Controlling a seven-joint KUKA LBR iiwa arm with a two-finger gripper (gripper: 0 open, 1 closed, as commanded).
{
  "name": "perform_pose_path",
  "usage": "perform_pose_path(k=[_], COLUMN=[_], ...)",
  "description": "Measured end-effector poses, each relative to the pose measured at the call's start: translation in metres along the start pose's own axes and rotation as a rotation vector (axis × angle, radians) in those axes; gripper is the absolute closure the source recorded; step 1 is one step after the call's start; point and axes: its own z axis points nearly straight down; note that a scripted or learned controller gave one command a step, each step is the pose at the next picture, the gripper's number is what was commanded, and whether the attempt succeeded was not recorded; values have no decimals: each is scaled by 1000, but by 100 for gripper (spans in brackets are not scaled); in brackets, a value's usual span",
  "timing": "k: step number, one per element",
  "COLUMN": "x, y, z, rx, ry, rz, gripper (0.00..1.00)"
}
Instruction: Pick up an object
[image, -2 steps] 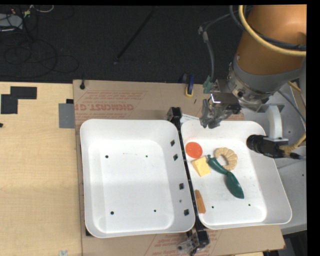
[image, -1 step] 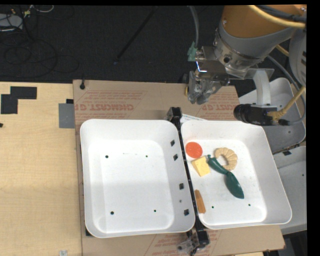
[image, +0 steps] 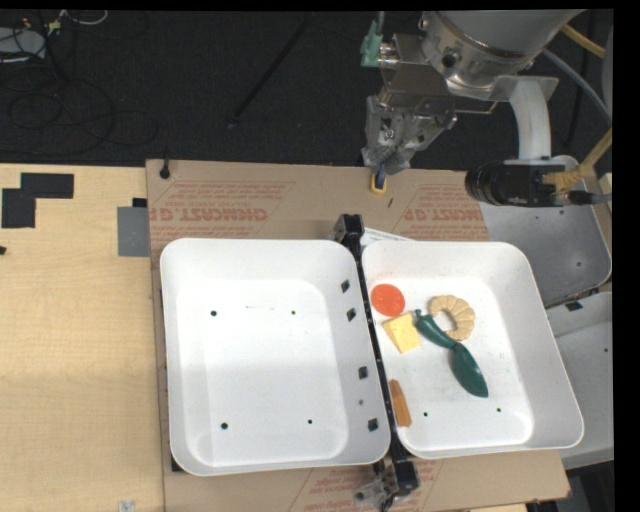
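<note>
My gripper (image: 385, 165) hangs beyond the bins; finger state indiscernible. Right bin (image: 540, 300) contains orange disc (image: 388, 298), green tool (image: 455, 355).

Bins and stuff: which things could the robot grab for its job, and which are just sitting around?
For the job:
- orange disc
- yellow block
- tan ring
- green tool
- brown stick
- right bin, holding them all
- gripper, up above the bench

Just lying about:
- left bin
- cardboard sheet
- black cables
</note>
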Motion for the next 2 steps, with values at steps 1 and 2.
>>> perform_pose_path(k=[1,2], x=[63,108], y=[-9,29], z=[6,8], rx=[9,10], ry=[-2,-4], rz=[-1,2], gripper=[100,100])
